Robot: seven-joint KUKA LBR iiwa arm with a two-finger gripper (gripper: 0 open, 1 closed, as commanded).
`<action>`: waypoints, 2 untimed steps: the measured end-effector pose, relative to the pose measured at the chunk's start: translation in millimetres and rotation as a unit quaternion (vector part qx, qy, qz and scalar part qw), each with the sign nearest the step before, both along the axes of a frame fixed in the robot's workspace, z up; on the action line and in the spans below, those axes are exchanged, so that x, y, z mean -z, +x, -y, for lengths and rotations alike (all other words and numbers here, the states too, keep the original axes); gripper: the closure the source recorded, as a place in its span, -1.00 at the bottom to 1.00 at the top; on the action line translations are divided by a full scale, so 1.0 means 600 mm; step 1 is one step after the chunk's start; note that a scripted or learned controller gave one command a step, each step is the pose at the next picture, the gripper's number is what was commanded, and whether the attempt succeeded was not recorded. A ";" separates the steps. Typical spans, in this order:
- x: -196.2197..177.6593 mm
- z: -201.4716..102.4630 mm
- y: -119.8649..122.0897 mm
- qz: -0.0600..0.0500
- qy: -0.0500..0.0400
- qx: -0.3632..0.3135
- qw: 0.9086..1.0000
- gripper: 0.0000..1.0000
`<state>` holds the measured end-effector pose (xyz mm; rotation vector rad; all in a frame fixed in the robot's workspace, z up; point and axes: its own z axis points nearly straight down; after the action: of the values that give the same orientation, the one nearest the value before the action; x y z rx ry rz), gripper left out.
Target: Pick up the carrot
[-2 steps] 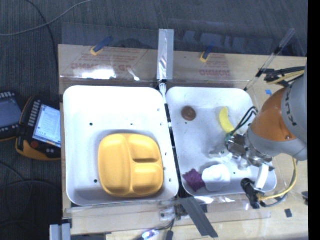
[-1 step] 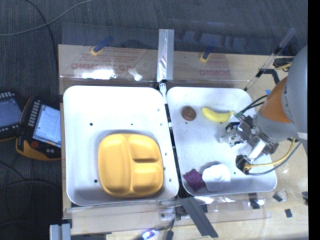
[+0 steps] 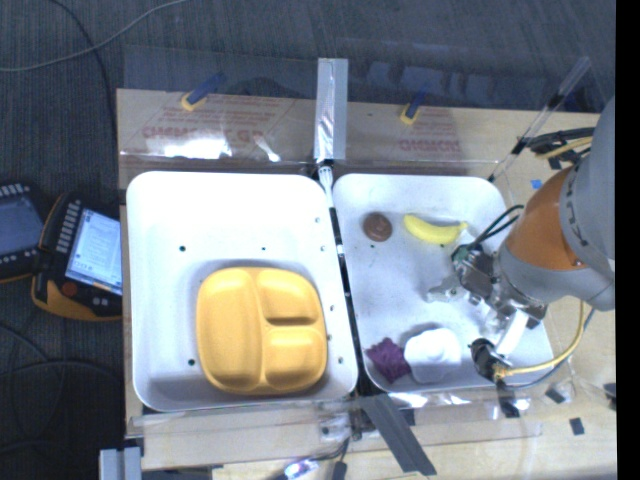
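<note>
Gripper (image 3: 455, 286): over right shallow white bin (image 3: 400, 268), finger state cannot be told.
Writing: faded red print on cardboard (image 3: 210, 128), unreadable.

Dark carpet (image 3: 300, 13) (cables (image 3: 60, 53) across), wooden bench (image 3: 560, 133)

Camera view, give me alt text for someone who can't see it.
A grey and orange robot arm reaches from the right into the right bin, its tool low above the bin floor among a banana, a brown round item, a purple item and a white item. The left bin holds a yellow divided tray.
</note>
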<state>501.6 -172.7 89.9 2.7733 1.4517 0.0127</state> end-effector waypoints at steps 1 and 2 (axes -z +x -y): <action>0.000 0.022 -0.022 0.000 -0.001 -0.165 0.986 -1.00; 0.001 0.009 0.046 -0.003 0.001 -0.012 1.000 -1.00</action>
<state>529.3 -178.4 89.3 2.7605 1.4864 0.0053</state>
